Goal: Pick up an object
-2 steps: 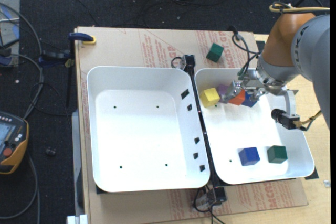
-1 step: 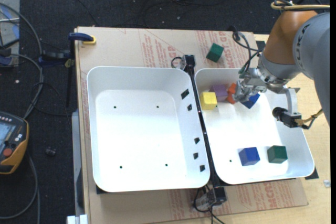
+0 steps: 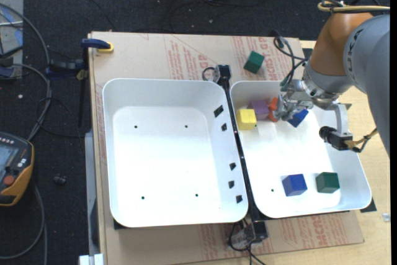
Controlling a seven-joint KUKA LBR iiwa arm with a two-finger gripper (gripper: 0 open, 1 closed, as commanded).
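My gripper [image 3: 286, 110] hangs low over the far part of the right bin [image 3: 279, 152], reaching in from the right. A small orange block [image 3: 273, 106] lies just to its left, touching a purple block [image 3: 260, 110]. A blue block [image 3: 299, 117] sits tilted right beside the gripper on its right; whether it is held is unclear. A yellow cube [image 3: 247, 118] rests near the bin's left wall. At the near side lie a blue cube [image 3: 294, 184] and a green cube [image 3: 327, 182].
The left bin [image 3: 162, 152] stands alongside, sharing a divider edge with black clips. A green cube [image 3: 254, 62] lies on the bench behind the right bin. A cable and connector [image 3: 335, 136] hang off the arm over the bin's right side.
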